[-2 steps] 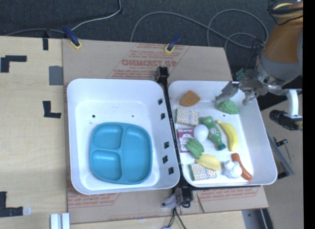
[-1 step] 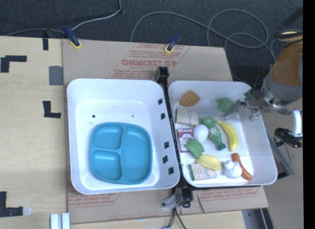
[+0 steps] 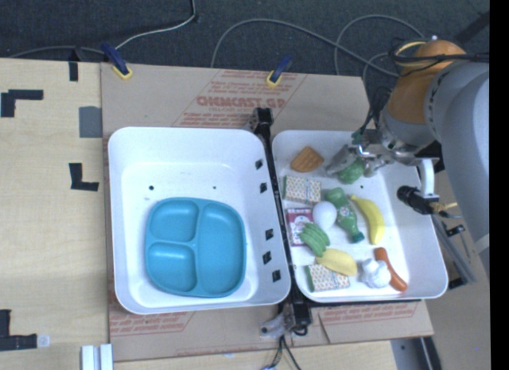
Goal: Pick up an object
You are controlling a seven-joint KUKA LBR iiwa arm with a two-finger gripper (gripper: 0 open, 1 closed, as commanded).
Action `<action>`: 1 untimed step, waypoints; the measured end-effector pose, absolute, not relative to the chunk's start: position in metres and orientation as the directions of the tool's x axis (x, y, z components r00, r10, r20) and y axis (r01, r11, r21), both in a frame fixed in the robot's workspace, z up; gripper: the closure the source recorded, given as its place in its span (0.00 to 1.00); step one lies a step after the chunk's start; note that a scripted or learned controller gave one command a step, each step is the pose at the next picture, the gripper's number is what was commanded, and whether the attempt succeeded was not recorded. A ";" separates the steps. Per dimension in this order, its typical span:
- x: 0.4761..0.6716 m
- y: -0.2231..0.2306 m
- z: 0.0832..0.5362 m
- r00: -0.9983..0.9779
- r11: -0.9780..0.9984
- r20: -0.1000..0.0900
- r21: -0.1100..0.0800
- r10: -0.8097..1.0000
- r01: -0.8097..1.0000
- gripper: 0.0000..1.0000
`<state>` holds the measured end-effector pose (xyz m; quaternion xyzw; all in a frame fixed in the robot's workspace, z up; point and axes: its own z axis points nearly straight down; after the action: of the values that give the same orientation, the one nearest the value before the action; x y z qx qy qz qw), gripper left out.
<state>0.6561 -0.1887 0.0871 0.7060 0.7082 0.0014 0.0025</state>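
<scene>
In the camera view, the grey arm's pincer [image 3: 355, 160] sits at the far edge of the right white bin [image 3: 420, 277], and its metal parts partly hide a small green toy [image 3: 350, 173]; its opening I cannot tell. Red printing on the cardboard sheet [image 3: 191, 99] reads "CHEMCAST". A blue sectioned plate [image 3: 195, 247] lies in the left white bin [image 3: 131, 153].

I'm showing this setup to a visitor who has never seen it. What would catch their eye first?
Probably the blue divided plate, lying alone in the left bin. Next, the right bin crowded with toy food: a banana, a white egg, crackers and green pieces. At that bin's far right corner, the gripper sits over a green item, below the arm's orange band.
</scene>
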 end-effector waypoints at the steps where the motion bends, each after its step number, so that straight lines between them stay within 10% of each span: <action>1: 0.655 -0.189 0.097 -0.003 0.003 -0.001 0.000 1.000 1.000 1.00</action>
<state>0.6550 -0.1894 0.0966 0.7062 0.7080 -0.0004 0.0003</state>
